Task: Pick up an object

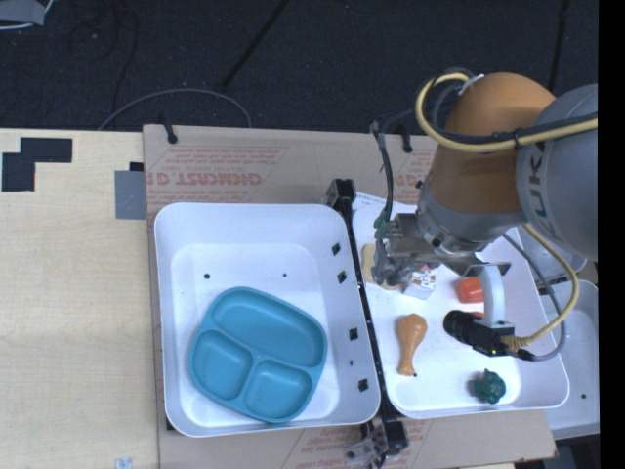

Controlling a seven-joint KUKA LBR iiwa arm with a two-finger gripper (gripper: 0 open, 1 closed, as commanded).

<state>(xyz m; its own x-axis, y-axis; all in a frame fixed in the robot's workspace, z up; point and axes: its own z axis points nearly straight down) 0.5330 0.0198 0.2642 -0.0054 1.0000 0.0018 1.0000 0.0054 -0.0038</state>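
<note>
Down in the right bin, the pincer's grip cannot be told.

Clear gap btw drumstick & green toy

Even overhead light, medium brightness, soft low-detail frame.

Left bin is bright white with no blown glare and faint grey shade along its inner walls. Blue divided plate is evenly lit with a dull sheen and a thin shadow at its lower edge. Orange band has a soft highlight on top and darkens downward. The arm shades the upper part of the right bin; the gripper there is muddy, its detail lost. Floor across the top of the frame is near black, underexposed. Red print on the brown sheet is barely legible. Small edges are soft throughout.
</note>
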